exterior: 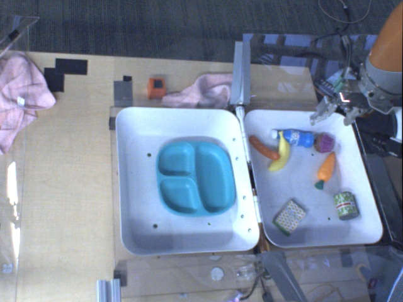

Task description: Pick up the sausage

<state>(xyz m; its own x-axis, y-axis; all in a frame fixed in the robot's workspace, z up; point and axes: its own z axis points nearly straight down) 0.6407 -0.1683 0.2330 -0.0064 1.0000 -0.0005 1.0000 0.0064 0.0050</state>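
Two white bins sit side by side on your pale wooden bench [69,187]. The left bin [135,231] carries a blue divided tray [195,178]. In the right bin [371,225] your sausage [263,147] lies near the upper left corner, its end touching a banana [281,155]. Beside them you have a blue bottle [296,138], a purple item [325,143], a carrot [325,167], a green can [345,204] and a patterned box [289,216]. Your gripper [332,110] hangs above the bin's far right edge, well apart from the sausage, fingers spread and holding nothing. Pink cloths lie at the bench's far edge [201,92] and left side [22,93]; dark carpet runs beyond.
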